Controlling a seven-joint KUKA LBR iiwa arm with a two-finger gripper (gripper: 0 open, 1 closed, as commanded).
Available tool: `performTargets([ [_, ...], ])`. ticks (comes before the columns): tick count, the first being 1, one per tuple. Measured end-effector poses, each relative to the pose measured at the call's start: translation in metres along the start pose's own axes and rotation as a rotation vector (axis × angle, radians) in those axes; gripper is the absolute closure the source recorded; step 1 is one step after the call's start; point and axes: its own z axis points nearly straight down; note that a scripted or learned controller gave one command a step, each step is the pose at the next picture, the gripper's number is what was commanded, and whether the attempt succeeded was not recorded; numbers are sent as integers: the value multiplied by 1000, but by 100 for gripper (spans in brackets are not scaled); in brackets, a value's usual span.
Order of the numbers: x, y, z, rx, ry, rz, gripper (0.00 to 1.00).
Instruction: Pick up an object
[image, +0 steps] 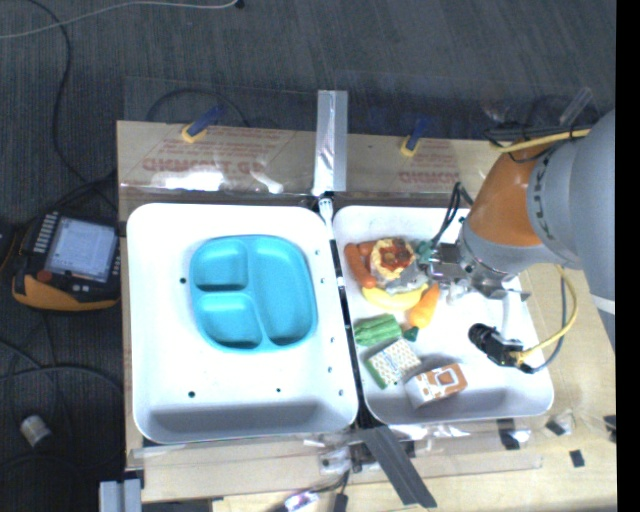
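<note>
You see the gripper (432, 262) low in the right bin (520, 395), against a heap of glossy plastic toy food (392, 262); how far it is spread, you cannot tell. A ribbed green piece (376, 329) and small printed cartons (437, 384) lie nearer you. The left bin (165, 395) holds a smooth turquoise divided tray (252, 290).

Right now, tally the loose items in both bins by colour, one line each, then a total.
Blue: 1, the divided tray in the left bin
Green: 2, and
Orange: 2, and
Yellow: 1
Red and yellow mixed: 1
Total: 7
</note>
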Motion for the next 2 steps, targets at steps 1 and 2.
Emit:
performTargets([
  [1,2,-6,8,-12,10,80,0],
  [2,0,-4,-4,-19,5,81,100],
])
